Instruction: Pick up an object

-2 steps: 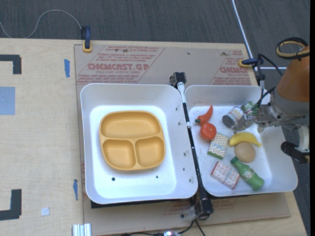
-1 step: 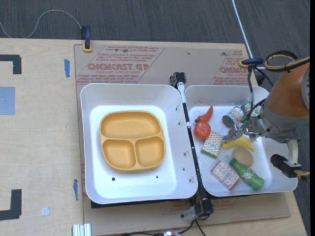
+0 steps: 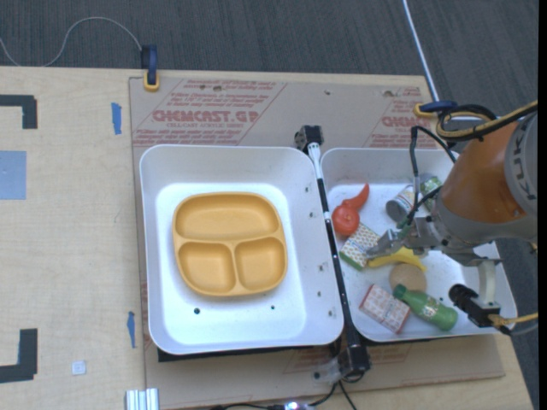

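Seen from above: pale wooden worktop (image 3: 68, 254) marked with blue tape strips (image 3: 116, 118) and black corner marks, a thin wire looping off its far left edge. At centre, left bin (image 3: 158, 229) carrying a yellow three-part tray (image 3: 229, 242), upright and squared to the bin walls. Black clamp (image 3: 308, 137) set at the top of the seam between the two bins. Just beyond, right bin (image 3: 342, 165) crowded with small items: red carrot-shaped toy (image 3: 349, 212) near the upper left, patterned packet (image 3: 359, 244) below it, yellow banana (image 3: 395, 260) lying flat at the middle, tan round piece (image 3: 407, 277) just under it, red-and-white box (image 3: 384, 307) toward the near wall, green bottle (image 3: 426, 307) on its side beside the box, silver can (image 3: 402, 205) tilted near the top. Reaching in from the right, grey arm with orange band (image 3: 483, 178), its claw (image 3: 408, 236) low over the banana's right end; cannot tell whether claw fingers stand apart or together, nor whether anything sits between them. Yellow and black cables draped over the arm's shoulder.
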Robot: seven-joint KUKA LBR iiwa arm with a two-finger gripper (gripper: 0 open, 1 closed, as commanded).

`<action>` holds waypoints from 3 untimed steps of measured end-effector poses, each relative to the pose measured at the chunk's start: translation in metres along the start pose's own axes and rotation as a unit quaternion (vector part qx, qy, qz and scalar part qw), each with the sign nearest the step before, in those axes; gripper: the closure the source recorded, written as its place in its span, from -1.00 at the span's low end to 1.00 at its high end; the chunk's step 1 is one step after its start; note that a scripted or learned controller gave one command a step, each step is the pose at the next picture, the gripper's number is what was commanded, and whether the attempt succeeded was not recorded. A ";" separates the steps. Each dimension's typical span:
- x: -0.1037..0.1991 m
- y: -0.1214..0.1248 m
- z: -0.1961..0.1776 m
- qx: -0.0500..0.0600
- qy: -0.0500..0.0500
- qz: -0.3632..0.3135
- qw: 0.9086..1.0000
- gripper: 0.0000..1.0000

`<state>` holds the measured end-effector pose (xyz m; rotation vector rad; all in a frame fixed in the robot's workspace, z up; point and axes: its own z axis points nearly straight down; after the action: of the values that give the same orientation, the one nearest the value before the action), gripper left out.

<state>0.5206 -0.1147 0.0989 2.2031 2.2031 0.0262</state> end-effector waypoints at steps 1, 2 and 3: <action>0.000 0.001 -0.010 -0.002 -0.001 0.000 1.000 1.00; 0.000 0.001 -0.009 -0.001 -0.001 0.000 1.000 -1.00; 0.017 -0.035 0.008 0.003 -0.002 0.000 1.000 -1.00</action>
<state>0.4858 -0.0980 0.0901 2.2046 2.2038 0.0166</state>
